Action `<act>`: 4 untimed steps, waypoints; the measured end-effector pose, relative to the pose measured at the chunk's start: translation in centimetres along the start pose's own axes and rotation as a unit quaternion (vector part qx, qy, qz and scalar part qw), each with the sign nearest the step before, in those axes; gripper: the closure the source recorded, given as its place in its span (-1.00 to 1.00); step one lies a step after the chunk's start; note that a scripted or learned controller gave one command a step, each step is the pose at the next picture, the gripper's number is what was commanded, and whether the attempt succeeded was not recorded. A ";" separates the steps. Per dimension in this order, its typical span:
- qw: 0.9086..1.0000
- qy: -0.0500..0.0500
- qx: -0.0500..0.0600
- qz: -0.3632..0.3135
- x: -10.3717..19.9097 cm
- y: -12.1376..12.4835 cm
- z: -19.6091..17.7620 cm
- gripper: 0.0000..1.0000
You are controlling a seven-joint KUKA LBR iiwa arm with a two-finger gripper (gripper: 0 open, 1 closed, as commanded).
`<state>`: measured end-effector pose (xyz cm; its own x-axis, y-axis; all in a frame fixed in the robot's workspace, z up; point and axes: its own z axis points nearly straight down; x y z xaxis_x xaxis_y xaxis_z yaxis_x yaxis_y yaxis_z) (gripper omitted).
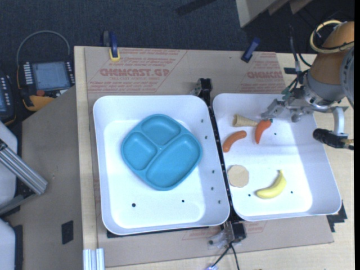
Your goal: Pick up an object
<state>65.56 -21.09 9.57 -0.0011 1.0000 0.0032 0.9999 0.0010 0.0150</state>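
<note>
End effector point(269, 117) at upper right, grip state unclear, touching carrot point(262, 130) near right bin point(320, 179) far rim, cone point(244, 120) and sausage point(234, 140) crowding left, banana point(271, 187) and cookie point(238, 176) lower, blue divided plate point(161, 151) in left bin point(112, 167).

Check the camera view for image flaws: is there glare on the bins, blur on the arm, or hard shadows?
Camera view: the right bin is lit brighter than the left bin, close to washed out; the blue divided plate and banana are sharp with soft shadows; the gripper is slightly soft, so its fingers are unreadable.
</note>
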 end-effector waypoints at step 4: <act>1.000 -0.004 0.003 0.000 -0.8 0.2 -18.4 1.00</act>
<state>65.50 -21.93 28.01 -0.0010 1.0000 -0.0040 1.0000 0.0011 0.0089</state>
